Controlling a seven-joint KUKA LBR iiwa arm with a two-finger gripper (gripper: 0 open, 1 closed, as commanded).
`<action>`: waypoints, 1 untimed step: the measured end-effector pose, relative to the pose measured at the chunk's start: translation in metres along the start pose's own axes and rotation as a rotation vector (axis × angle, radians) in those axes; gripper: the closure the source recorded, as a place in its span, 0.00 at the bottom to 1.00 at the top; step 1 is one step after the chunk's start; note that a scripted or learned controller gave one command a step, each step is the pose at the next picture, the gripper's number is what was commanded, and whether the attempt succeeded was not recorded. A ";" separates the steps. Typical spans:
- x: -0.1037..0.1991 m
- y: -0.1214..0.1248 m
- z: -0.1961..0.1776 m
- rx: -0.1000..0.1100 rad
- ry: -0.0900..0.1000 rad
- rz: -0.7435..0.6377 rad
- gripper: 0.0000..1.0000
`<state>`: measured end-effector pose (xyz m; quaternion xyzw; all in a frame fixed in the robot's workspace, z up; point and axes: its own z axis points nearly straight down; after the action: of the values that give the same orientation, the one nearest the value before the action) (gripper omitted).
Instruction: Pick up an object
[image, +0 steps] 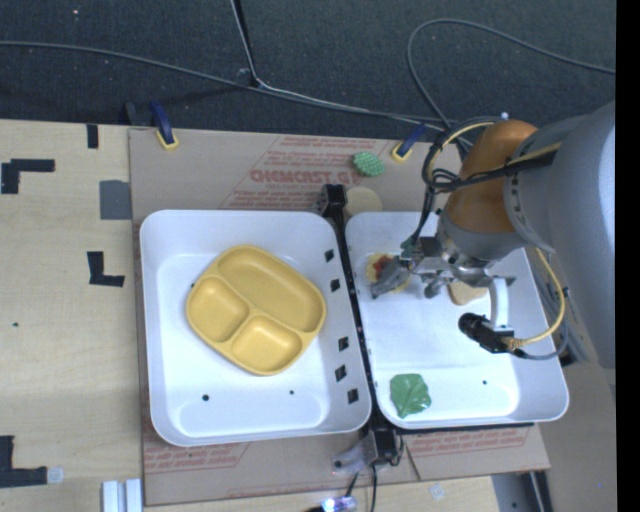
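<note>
In the right bin (500, 400), nothing is seen lifted yet; the pick is judged not done. 3 candidates are seen there: a green object (409, 394) near the front wall, a small yellow-red object (380, 266) by the divider, and a pale object (466, 293) partly hidden under the wrist. A yellow 3-compartment tray (257, 309) lies in the left bin (165, 330), untouched. A green knobbly item (368, 163) sits on the board behind the bins.

Arm pose: reached in from the right, wrist held low over the back half of the right bin, gripper (405, 278) set just beside the yellow-red object, possibly touching it; the view is too cluttered to confirm. Finger state can't be told. Left to do: grasp, then lift clear.
</note>
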<state>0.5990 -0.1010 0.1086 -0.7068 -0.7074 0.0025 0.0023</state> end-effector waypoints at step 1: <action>0.001 0.000 0.025 -0.005 -0.001 -0.001 0.00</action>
<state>0.5988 -0.1003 0.0836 -0.7065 -0.7078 0.0009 0.0001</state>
